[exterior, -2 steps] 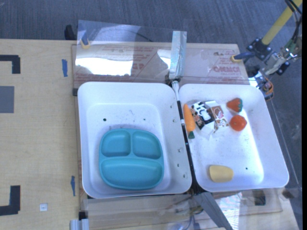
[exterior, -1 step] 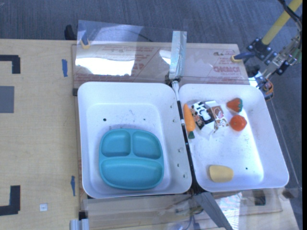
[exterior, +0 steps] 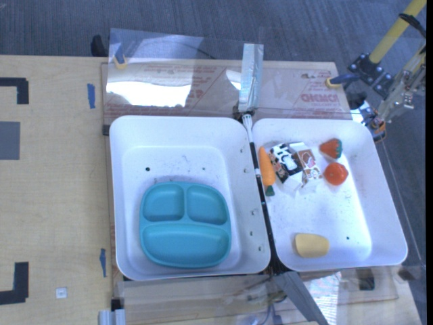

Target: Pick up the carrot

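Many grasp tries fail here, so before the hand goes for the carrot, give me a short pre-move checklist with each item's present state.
1. Small orange carrot in view in the right white bin: ok.
2. Carrot away from walls: not ok, it lies along the bin's left wall.
3. Carrot free of neighbours: not ok, the black-and-white crumpled packet lies close beside it.
4. Hand above the carrot: not ok, it sits at the bin's far right corner.
5. Hand's opening: cannot tell.
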### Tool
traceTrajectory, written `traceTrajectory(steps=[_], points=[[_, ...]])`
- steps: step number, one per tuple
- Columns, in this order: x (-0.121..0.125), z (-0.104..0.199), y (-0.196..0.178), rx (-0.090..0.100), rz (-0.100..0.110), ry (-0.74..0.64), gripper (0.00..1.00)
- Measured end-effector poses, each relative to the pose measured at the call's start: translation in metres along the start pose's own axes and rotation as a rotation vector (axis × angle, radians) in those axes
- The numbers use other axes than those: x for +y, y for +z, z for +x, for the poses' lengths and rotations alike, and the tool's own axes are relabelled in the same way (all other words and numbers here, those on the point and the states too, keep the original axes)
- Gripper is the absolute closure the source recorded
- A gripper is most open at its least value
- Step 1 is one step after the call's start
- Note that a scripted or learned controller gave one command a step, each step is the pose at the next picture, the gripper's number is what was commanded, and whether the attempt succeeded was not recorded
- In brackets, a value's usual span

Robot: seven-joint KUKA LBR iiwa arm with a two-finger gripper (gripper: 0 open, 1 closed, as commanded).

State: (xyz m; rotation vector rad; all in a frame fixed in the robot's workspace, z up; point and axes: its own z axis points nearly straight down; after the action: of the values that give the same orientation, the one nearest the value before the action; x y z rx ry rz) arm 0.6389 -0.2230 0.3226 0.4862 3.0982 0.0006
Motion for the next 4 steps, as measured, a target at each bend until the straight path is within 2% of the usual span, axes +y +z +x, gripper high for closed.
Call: traceTrajectory(steps=[1, 2, 3, 4], points=[[0.0, 0.001, 0.017, 0.004, 0.002, 0.568, 1.0], [0.009, -0.025, 0.076, 0.007, 0.006, 1.092, 1.0], [0.009, -0.027, 0.02, -0.003, 0.002, 1.666, 1.0], [0.026, -0.019, 0.135, 0.006, 0.019, 2.373, 1.0]])
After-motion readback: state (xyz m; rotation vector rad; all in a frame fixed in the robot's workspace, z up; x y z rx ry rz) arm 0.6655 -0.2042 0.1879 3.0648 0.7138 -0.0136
